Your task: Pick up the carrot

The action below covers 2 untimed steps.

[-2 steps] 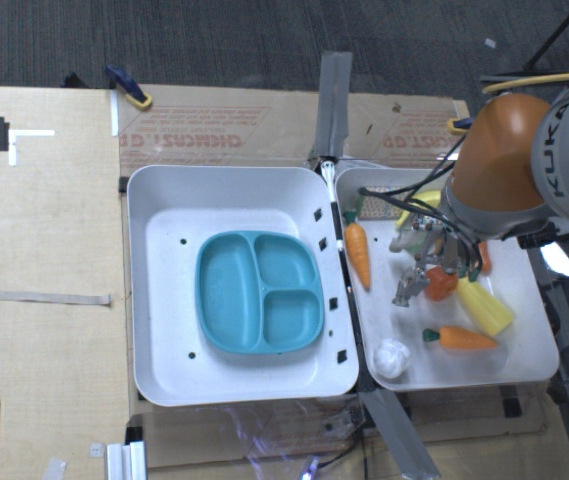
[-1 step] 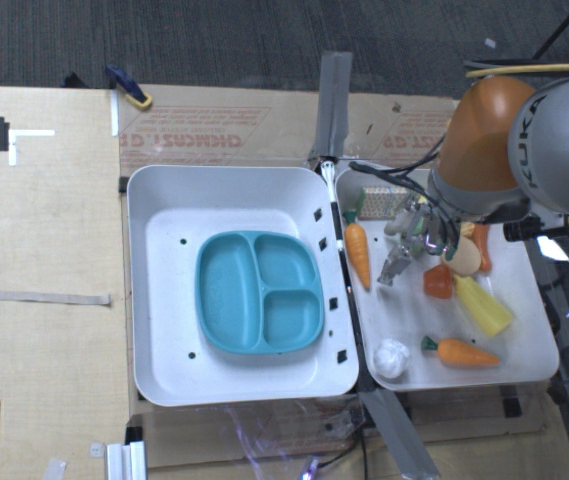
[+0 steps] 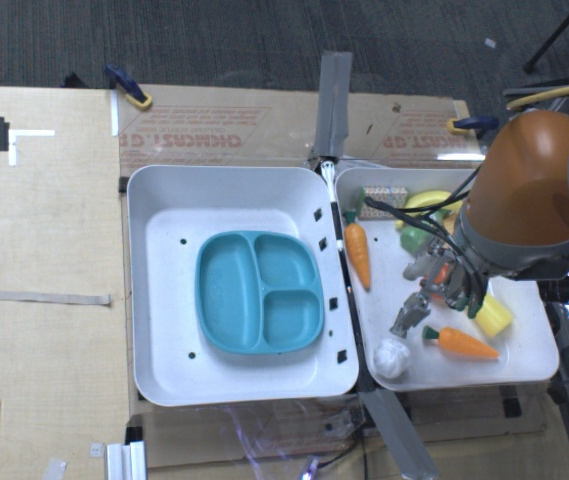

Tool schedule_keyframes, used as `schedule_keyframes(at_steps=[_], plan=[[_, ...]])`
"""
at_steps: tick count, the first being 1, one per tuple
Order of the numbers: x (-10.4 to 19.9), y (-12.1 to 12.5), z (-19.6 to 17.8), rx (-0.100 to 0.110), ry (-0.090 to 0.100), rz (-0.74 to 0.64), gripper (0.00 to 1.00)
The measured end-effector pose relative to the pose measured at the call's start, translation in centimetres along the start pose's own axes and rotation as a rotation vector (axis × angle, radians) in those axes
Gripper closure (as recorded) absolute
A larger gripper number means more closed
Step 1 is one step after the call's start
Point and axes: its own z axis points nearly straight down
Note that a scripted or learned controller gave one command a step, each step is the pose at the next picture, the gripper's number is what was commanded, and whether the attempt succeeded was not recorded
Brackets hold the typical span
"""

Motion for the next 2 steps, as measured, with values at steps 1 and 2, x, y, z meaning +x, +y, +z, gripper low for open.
schedule_keyframes(at_steps=[1,2], plan=[[-1.57,-6.19,9.97,-0.001,-0.002,0.015,0.00],[-2.04,-7.19,9.94,-0.001,-0.002,-0.363,0.00]])
